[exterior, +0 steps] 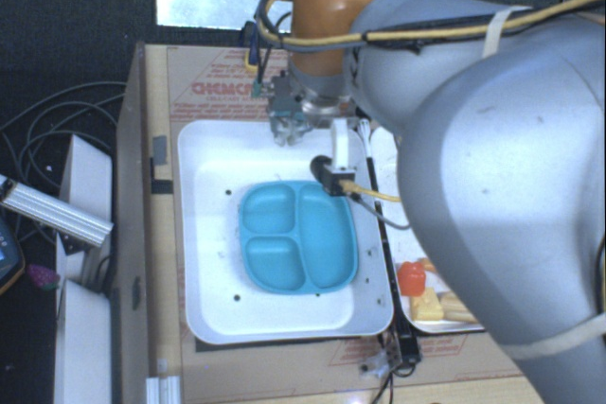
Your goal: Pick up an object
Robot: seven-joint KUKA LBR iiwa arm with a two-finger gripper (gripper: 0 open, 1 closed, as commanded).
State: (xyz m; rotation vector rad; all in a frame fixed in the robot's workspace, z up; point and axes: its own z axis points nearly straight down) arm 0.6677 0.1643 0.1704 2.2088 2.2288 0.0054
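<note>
Arm over the left bin
Gripper (287, 130) at the bin's (204, 232) twelve o'clock, its spread unclear; blue tray (296, 237) lies centred.

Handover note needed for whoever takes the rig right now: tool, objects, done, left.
Tool: low over the far edge of the left white bin; nothing seen in it.
Blue three-compartment plastic plate: flat in that bin, nearer than the tool.
Small red and yellow items: in the right bin, half hidden by the arm.
Done: no pick.
Left: grasp one object, lift it.
</note>
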